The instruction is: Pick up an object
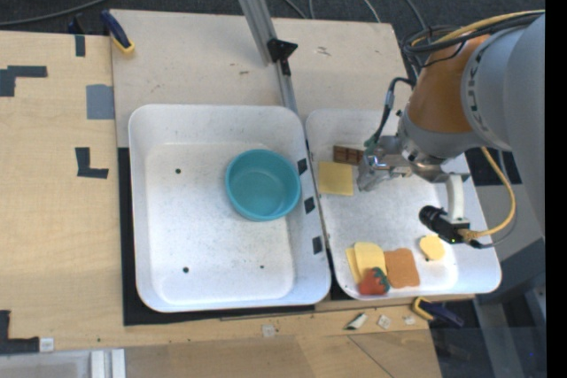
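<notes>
Two bins are noted, the gripper [368,175] being lowered in the right bin [483,279] beside a yellow square block [336,179] and a brown block [347,155], finger state not discernible, so a closing beside the block's edge could be risked.

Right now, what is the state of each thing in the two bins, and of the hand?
blue bowl: upright, in left bin
yellow square: flat, right bin
brown block: lying beside hand
hand: low over right bin
red piece: resting on yellow slice
orange slice: flat
</notes>
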Controlling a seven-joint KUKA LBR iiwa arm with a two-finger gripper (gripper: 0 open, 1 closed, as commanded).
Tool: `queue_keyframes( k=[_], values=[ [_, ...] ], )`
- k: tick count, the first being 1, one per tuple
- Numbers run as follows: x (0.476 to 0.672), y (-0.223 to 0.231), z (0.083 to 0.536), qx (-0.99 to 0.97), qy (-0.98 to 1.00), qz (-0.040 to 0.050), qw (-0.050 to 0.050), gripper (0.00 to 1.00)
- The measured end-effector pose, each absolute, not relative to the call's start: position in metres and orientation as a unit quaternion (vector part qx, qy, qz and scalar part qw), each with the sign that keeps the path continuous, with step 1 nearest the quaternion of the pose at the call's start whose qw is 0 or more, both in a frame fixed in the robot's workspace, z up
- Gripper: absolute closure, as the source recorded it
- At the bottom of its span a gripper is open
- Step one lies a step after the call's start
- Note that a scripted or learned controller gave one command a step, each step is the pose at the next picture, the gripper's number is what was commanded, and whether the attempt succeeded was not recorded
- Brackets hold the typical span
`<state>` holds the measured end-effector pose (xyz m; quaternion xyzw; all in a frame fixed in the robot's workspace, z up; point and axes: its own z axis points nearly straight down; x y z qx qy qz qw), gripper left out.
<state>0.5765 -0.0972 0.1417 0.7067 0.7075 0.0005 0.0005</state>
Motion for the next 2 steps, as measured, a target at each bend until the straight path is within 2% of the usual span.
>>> queue_keyframes(
  k=[2],
  values=[
    [0.575,-0.099,0.23,0.707,0.708,0.0011,0.002,1.0]
  ],
)
